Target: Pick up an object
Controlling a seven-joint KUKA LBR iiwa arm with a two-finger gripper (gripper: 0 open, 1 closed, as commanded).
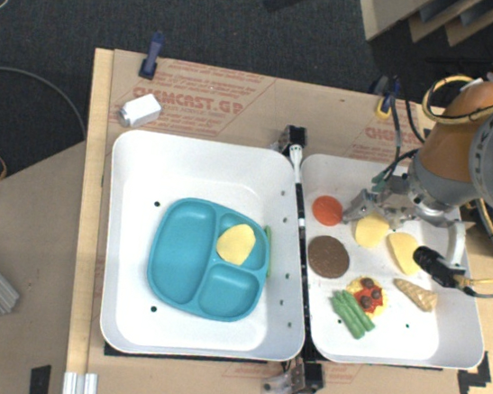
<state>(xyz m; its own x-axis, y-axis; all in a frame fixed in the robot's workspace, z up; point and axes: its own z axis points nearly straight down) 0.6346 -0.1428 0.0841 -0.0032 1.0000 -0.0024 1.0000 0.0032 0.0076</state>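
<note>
My gripper [379, 210] hangs over the back of the right bin [452, 352], its fingers spread open and nothing between them. Just below its tips lies a round pale yellow piece [370, 233]. An orange-red disc [326, 210] sits to the left of it, and a yellow wedge [402, 252] to the right. A brown disc [328, 256] lies nearer the front. Further forward are green beans [351, 313], a small red-topped piece [367, 295] and a tan slice [417, 295].
The left bin [141, 168] holds a blue divided plate [185, 256] with a yellow piece [236, 244] in its upper right compartment. A black strip [298, 217] runs along the wall between the bins. A white block [140, 110] lies on the bench behind the left bin.
</note>
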